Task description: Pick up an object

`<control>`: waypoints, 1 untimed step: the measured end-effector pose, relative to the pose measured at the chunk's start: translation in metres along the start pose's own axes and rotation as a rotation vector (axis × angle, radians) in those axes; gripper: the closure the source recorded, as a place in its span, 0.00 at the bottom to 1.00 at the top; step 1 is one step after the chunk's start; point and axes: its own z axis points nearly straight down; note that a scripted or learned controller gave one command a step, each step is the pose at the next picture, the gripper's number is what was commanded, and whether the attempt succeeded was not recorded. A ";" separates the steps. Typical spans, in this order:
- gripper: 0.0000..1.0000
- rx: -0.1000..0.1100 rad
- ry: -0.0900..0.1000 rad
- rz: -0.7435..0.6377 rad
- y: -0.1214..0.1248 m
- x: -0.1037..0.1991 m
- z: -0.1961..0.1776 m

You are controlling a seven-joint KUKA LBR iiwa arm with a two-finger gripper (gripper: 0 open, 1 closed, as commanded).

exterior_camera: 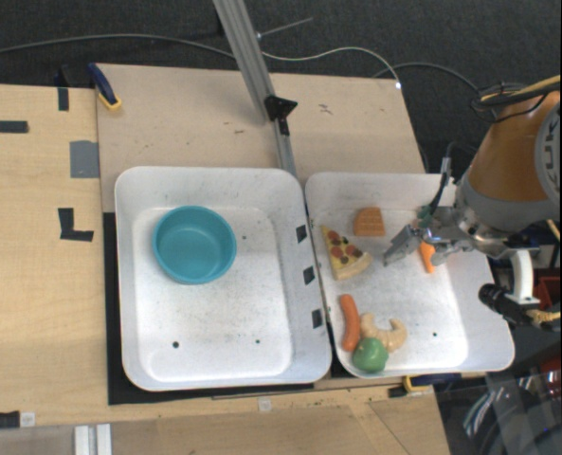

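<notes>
- We are reaching in from the right, our gripper (419, 244) hanging over the right bin (470, 339) with its fingers spread apart, gripping nothing.
- An orange carrot piece (428, 257) is lying just beside the fingers.
- A pizza slice (344, 251), brown block (369, 222), sausage (351, 320) and green ball (370, 354) are lying nearby.
- A teal bowl (195, 245) is sitting in the left bin (148, 349).

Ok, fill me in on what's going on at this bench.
The grey and orange arm reaches in over the right bin, its gripper low among toy food: a pizza slice, a brown block, an orange carrot close beside the gripper, a sausage and a green ball. Nothing looks lifted yet. The left bin holds a teal bowl.
</notes>
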 end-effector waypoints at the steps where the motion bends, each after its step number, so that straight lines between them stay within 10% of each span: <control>1: 0.00 0.001 0.001 0.000 -0.002 0.011 0.052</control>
